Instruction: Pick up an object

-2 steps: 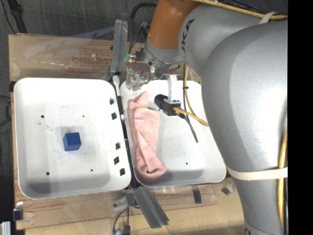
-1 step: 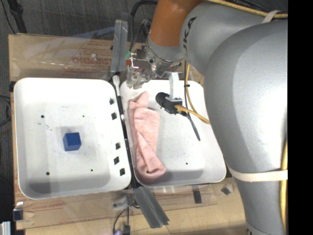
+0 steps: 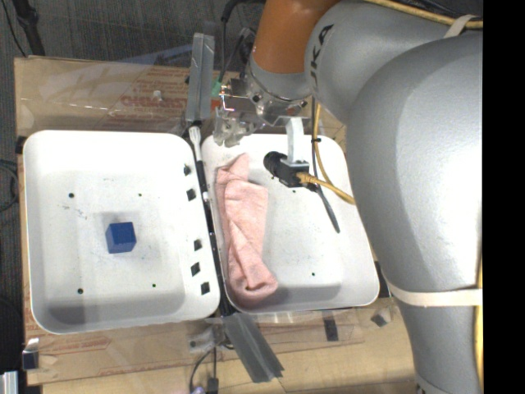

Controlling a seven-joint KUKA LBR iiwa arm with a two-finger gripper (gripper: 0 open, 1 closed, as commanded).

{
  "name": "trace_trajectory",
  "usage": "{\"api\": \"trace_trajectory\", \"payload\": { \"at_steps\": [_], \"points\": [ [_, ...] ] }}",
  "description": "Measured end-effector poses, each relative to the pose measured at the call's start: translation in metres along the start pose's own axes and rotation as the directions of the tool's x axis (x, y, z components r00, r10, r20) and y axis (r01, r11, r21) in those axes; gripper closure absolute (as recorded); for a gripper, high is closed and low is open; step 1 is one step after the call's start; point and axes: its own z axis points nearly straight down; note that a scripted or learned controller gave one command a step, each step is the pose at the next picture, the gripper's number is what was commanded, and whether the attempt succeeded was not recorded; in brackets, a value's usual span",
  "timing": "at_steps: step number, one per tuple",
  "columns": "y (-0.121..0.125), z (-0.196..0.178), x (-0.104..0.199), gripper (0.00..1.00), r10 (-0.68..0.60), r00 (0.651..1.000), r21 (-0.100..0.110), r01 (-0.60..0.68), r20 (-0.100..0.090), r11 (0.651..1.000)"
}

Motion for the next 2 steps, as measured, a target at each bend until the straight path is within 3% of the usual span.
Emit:
{"api": "trace_trajectory", "payload": {
  "at_steps": [1,2],
  "points": [
    [0.000,-0.010,0.000,1.00,-0.004,1.000,0.003,0.004,0.000,1.000],
    [-0.009,-0.025,-0.001,1.00,0.266,0.964,-0.008,-0.266,-0.003,0.964]
  ]
}}
